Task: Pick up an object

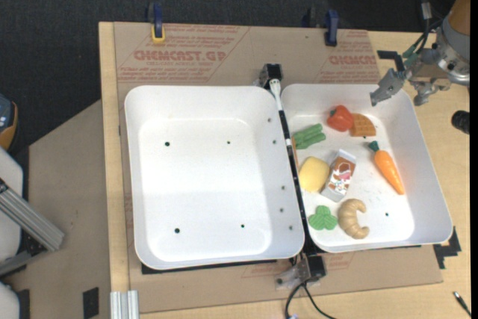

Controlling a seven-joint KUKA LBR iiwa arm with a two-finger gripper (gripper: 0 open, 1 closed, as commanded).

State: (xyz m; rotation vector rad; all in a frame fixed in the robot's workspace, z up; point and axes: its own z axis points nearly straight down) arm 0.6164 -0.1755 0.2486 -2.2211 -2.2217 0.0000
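The right bin (437,214) holds several toy foods: a red pepper (340,118), an orange waffle piece (364,125), a green pod (308,137), a yellow lump (314,174), a small red-and-white carton (341,175), a carrot (388,169), a croissant (353,218) and a green leaf shape (322,218). My gripper (405,91) hangs over the bin's far right corner, up and to the right of the pepper and waffle. It is open, with nothing between its fingers.
The left bin (202,183) sits beside the right one, a black hinge strip (284,138) between them. Both rest on a cardboard sheet (224,48) held by blue clamps (156,19) at the back edge. Cables trail at the front (302,276).
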